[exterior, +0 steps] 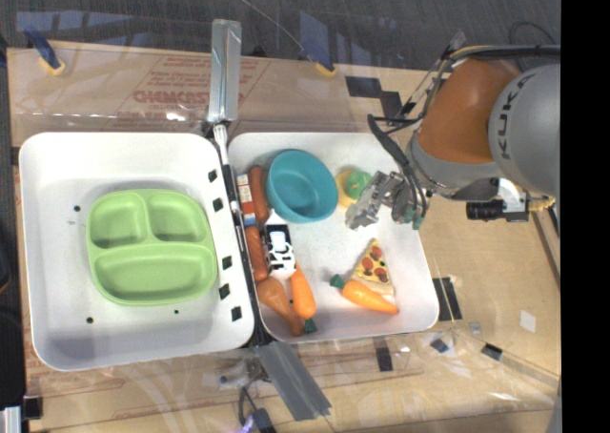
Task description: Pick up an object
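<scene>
Carrots [286,299] lie nearest you along the front of the right bin [419,302], two packed against the divider wall and a third carrot [367,297] resting just below the pizza slice [373,266], its long axis running left to right. Above the slice, your gripper [367,204] hangs over the bin's right-centre, fingers pointing left and slightly down; whether they stand apart or together you cannot tell from this angle, and nothing shows between them. The pizza slice sits toward you from the gripper, its tip pointing up at it, and looks like the closest free-standing target, with bare bin floor on its left and the right wall near on the other side. Just beyond the gripper, touching or nearly touching it, is a small yellow-green toy [355,181], tucked beside the teal bowl [301,185]. The black-and-white item [278,250] and the red-orange pieces [254,195] crowd the divider, leaving you little room there. The left bin [48,259] carries a green divided plate [151,246], well apart from the arm. Farthest back, the worktop [114,78] shows taped plastic sheeting, and the grey arm [496,131] enters from the right.
</scene>
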`<action>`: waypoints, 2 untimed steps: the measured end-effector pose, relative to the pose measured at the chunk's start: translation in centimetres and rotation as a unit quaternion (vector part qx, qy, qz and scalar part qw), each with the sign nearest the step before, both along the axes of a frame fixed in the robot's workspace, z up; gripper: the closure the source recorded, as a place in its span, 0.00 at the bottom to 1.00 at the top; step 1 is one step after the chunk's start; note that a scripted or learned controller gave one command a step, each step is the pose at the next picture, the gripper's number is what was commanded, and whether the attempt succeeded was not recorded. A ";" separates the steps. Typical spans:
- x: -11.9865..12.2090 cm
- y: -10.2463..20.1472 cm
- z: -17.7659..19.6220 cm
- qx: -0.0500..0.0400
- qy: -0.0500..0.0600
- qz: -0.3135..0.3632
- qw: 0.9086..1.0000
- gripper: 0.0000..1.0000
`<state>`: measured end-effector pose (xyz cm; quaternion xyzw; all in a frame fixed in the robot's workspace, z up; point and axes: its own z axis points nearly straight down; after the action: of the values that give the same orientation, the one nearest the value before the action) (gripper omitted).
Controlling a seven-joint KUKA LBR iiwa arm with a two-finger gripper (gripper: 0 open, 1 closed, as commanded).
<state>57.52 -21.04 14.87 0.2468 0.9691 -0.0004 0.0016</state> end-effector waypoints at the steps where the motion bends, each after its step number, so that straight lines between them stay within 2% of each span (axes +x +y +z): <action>1: -6.5 0.2 -5.5 0.001 0.000 -0.072 0.997 1.00; 2: -9.5 0.3 -5.6 0.002 0.000 -0.172 0.985 1.00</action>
<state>47.97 -20.77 9.29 0.4098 0.9122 0.0013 0.0005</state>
